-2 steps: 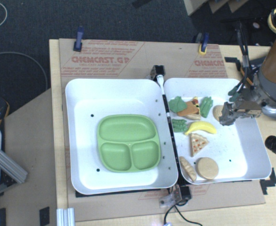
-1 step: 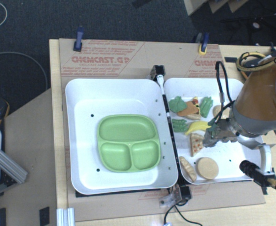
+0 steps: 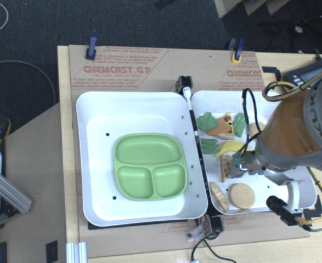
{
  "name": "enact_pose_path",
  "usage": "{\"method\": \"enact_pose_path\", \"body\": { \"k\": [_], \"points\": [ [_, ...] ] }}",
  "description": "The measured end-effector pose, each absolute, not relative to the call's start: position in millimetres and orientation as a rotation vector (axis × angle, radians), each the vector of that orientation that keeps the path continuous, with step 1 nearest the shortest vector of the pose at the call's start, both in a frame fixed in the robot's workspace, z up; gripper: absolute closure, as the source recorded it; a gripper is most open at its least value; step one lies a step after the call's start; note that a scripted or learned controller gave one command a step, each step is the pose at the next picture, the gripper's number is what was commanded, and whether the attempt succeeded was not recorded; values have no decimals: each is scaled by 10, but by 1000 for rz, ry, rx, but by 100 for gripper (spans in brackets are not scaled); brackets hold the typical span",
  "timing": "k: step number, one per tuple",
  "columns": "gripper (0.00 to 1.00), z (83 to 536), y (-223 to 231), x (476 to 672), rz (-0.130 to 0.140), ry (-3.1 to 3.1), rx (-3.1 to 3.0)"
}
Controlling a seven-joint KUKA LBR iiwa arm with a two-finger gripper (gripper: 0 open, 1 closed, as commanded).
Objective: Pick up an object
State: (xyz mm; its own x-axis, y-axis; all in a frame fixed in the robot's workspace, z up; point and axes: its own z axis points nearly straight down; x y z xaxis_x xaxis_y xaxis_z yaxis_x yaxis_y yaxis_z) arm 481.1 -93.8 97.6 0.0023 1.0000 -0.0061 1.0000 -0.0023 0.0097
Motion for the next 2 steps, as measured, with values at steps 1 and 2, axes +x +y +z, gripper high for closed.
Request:
{"method": "enact_pose_path", "body": {
  "k": [1,2],
  "points": [
    [100,1904,-131,5139,15,2227,2205],
    [100,2011,571,4805,0,2235,2216]
  ]
}}
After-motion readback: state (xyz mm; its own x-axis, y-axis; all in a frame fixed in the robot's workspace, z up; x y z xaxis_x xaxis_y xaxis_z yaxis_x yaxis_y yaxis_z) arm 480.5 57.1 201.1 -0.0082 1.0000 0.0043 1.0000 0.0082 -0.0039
